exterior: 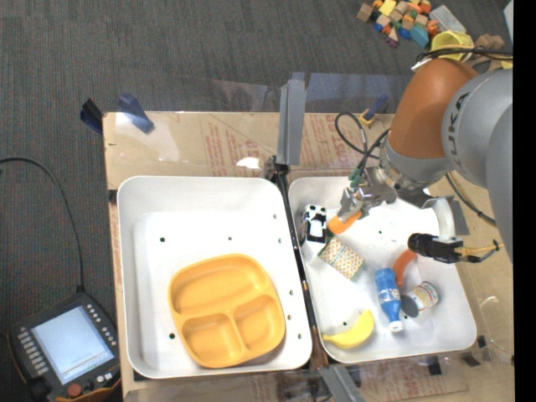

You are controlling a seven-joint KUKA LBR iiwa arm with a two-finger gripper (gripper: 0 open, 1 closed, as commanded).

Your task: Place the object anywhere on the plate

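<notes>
Gleaming smooth three-compartment yellow plate point(226, 310)

"KUKA" lettering, partly seen, on arm point(469, 132)

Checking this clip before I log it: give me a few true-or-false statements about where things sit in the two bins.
1. The yellow plate lies in the left bin. True.
2. The banana lies on the plate. False: it is in the right bin, near the front edge.
3. The gripper is over the right bin. True.
4. The blue bottle stands upright. False: it lies on its side.
</notes>
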